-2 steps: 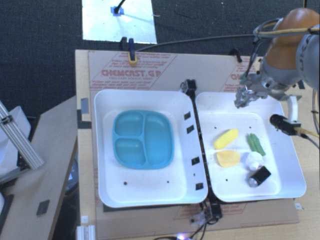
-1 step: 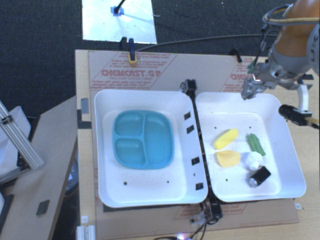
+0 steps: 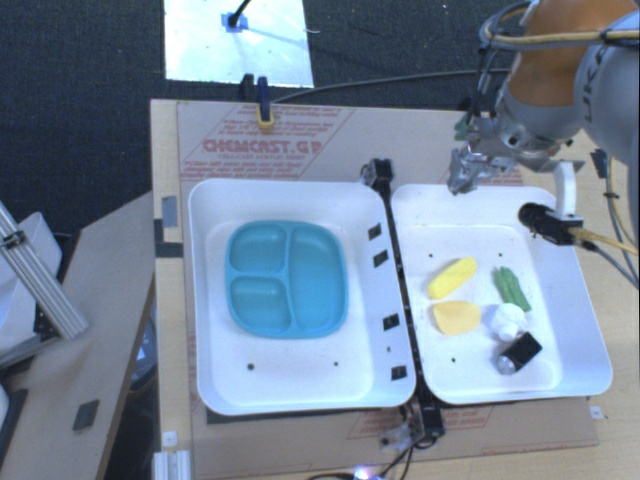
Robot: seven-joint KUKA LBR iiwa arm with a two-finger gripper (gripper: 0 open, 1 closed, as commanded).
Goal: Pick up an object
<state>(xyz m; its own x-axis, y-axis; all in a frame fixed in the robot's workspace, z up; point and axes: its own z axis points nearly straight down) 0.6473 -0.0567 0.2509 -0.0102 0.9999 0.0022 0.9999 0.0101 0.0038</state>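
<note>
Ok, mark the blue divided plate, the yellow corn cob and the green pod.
blue divided plate [image 3: 287, 278], camera view, central ridge between compartments.
yellow corn cob [image 3: 452, 277], camera view, middle of its length.
green pod [image 3: 512, 288], camera view, mid-body.

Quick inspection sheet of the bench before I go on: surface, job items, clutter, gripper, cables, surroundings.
Surface: left bin and right bin side by side on the bench.
Job's things: yellow corn, yellow wedge, green pod, white piece, black block, all in right bin.
Clutter: blue divided plate in left bin.
Gripper: gripper above right bin's far edge, holding nothing.
Cables: yellow cable over arm.
Surroundings: dark carpet.
</note>
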